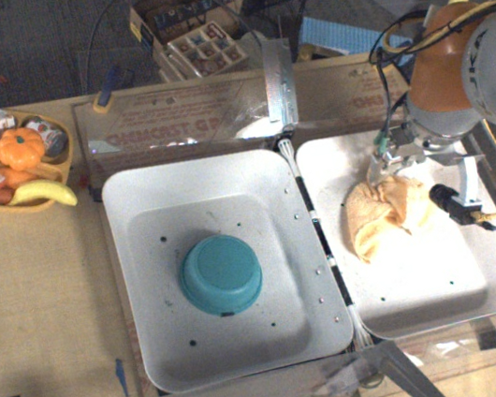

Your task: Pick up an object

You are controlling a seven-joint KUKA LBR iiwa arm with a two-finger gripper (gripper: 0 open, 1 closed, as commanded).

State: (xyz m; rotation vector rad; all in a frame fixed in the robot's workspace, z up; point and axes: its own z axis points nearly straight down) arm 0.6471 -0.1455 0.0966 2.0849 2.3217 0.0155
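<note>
Worktop (42, 324): pale wood, carrying two shallow white bins side by side.

Left bin (136, 212): holds one teal bowl (222, 274), turned upside down, sitting near the middle of the bin floor and apart from every wall.

Right bin (435, 288): holds one crumpled tan cloth (379, 212), lying in the upper half of the bin, nearer the left wall than the right. The cloth is bunched into folds, its bulk to the left and a flatter flap reaching right.

Arm (492, 74): grey, with an orange band (440, 73) above the wrist, entering from the right over the upper part of the right bin. A black cable loops beside it.

Gripper (397, 157): pointed down at the top right edge of the cloth, seemingly touching or just above the fabric. The jaws are too small and cluttered by metal parts to read; whether they are open, closed or pinching the cloth cannot be told.

Far left of worktop: a yellow dish (0, 194) with a small orange pumpkin (20, 147), a banana (43, 193) and a few small packets.
</note>
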